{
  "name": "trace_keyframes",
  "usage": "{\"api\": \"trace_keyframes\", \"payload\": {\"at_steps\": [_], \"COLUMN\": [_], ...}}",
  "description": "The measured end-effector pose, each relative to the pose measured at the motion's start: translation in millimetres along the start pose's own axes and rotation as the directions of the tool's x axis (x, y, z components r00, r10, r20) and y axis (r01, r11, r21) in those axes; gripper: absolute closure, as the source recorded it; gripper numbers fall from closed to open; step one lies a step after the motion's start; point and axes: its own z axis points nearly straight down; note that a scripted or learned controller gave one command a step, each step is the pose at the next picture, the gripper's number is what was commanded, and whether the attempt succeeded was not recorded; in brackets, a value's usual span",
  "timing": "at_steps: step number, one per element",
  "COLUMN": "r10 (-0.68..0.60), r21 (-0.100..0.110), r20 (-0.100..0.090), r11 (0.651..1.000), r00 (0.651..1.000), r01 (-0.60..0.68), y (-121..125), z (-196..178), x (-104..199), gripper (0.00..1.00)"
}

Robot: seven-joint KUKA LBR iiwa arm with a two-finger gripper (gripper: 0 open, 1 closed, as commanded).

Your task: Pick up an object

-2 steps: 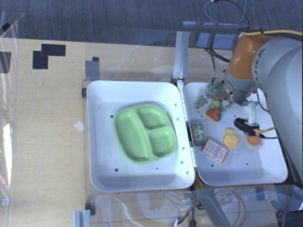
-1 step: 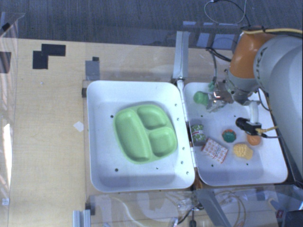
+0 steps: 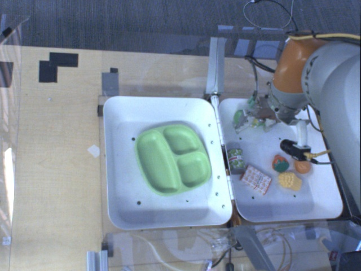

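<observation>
Your gripper (image 3: 255, 116) hovers over the right bin's (image 3: 282, 205) far-left corner, its grip impossible to judge. The approach looks underway; the green object (image 3: 239, 116) just beside it is your likely target, and next comes a straight descent.

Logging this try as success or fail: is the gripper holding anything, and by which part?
Cannot be told. The gripper sits low at the far end of the right bin by a small green item, too blurred to show a hold.

We note a robotics lab: pale wooden worktop (image 3: 62, 168) with black tape markers (image 3: 56, 66), two fixed white bins (image 3: 118, 208), loose cables (image 3: 271, 7), grey carpet (image 3: 113, 10).
</observation>
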Motion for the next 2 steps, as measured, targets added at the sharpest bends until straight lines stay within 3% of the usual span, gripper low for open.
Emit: {"api": "trace_keyframes", "payload": {"at_steps": [1, 2], "r10": [0.008, 0.009], "r21": [0.017, 0.013], "r20": [-0.017, -0.012], "r11": [1.000, 1.000], "r00": [1.000, 1.000], "r01": [-0.008, -0.009], "y": [3, 1], "z": [10, 10], "x": [-32, -56], "gripper": [0.00, 0.00]}}
